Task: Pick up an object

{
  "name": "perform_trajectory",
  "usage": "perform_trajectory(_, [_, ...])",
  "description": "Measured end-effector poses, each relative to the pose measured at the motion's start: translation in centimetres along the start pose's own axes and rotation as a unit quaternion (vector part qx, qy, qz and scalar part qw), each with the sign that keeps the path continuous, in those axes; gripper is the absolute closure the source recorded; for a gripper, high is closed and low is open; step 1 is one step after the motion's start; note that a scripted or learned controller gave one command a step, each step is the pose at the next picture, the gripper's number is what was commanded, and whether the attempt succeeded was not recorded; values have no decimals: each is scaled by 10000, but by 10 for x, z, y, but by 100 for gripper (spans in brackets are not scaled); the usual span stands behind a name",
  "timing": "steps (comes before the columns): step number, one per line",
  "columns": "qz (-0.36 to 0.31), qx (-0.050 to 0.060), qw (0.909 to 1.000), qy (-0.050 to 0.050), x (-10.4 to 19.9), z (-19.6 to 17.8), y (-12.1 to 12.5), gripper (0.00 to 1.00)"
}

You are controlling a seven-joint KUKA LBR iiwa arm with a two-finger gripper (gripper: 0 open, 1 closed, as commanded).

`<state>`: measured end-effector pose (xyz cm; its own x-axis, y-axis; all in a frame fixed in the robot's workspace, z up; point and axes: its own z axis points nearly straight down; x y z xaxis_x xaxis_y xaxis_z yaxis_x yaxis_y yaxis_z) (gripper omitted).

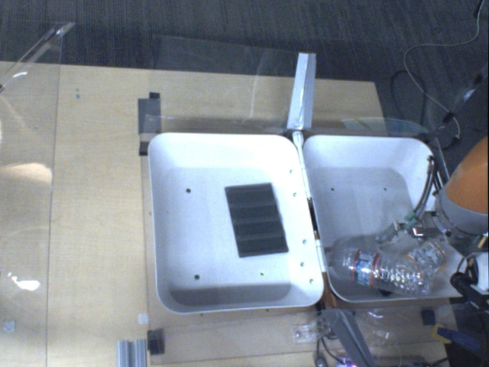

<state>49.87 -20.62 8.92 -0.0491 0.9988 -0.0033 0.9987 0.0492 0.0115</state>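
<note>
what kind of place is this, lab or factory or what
Most likely a robotics lab test bench: two white bins, left and right, on a wooden bench, clear shield panels, loose cables over grey carpet.

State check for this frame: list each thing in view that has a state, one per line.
black ridged pad: lying flat in the left bin.
clear plastic bottle: on its side in the right bin, near the front wall.
tool: low over the bottle's right end, touching or not unclear.
</note>
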Motion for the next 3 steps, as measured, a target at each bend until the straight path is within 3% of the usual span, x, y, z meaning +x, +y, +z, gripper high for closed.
perform_trajectory(1, [522,-24,9986,15,91,-1,9,0])
perform_trajectory(2, [-553,-25,9985,4,119,-1,41,0])
perform_trajectory(3, [-111,-33,9999,5,99,-1,-1,0])
